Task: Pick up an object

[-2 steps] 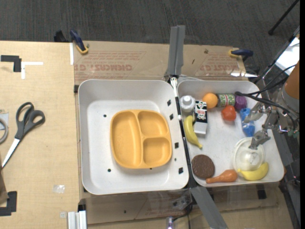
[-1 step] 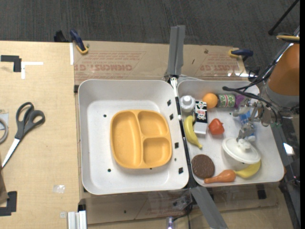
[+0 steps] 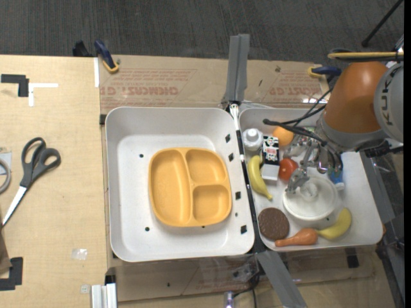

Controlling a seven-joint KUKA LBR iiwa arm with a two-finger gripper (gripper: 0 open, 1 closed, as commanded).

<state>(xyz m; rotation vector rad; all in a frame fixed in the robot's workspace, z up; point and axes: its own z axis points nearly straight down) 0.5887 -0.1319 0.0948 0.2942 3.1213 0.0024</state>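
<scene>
The right bin [image 3: 369, 194] holds several small items. Along its left side are a yellow banana [image 3: 257, 177], a white bottle [image 3: 252, 140], a small black-and-white carton [image 3: 271, 151], an orange [image 3: 282, 135] and a red ball-like fruit [image 3: 287, 167]. Toward the front are a white bowl [image 3: 313, 201], a brown round cookie [image 3: 273, 223], a carrot [image 3: 298, 238] and a second banana [image 3: 338, 225]. My gripper [image 3: 307, 171] hangs low over the far rim of the white bowl, just right of the red fruit. Nothing visibly hangs from it.
In the left bin [image 3: 128, 172] lies a yellow divided plate [image 3: 189, 187]. Scissors [image 3: 29, 169] lie on the wooden bench at the far left. A blue clamp [image 3: 106, 55] sits at the back. A blue item [image 3: 338, 173] lies partly under the arm.
</scene>
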